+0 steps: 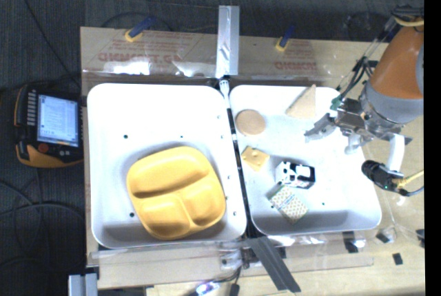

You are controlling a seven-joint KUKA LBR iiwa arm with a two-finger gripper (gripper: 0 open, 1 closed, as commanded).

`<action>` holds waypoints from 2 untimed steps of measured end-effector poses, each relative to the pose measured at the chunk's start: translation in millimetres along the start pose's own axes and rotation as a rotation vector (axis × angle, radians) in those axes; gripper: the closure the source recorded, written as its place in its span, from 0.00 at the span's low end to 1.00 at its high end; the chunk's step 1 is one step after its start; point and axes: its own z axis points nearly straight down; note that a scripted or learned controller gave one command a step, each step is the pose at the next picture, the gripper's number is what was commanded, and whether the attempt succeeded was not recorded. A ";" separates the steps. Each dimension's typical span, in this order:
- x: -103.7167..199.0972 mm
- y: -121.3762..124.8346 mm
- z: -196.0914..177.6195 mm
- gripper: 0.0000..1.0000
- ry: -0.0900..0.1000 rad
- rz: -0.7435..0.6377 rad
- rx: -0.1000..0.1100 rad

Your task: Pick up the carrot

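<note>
Two shallow white plastic bins sit side by side on the bench. The left bin [110, 122] holds a glossy yellow tray [176, 191] with rounded corners and moulded compartments. In the right bin [344, 205], the likeliest carrot [302, 104] is a pale tan, matte, tapering wedge near the far wall, though its colour makes this uncertain. Its long axis runs from a broad end at the lower left to a narrow tip at the upper right.

Nearby lie a flat round tan disc [250, 122], a small yellow block [254, 158], a black-and-white object [296, 174] too small to identify, and a chequered packet [289, 204].

The grey metal pincer [331, 126] hangs just to the right of the wedge. Its opening is too blurred and cluttered to judge, and nothing visible is in its grip.
</note>
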 end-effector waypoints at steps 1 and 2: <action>63.5 20.2 46.0 0.00 0.001 0.126 0.002; 9.0 56.2 82.5 0.00 0.000 0.244 0.003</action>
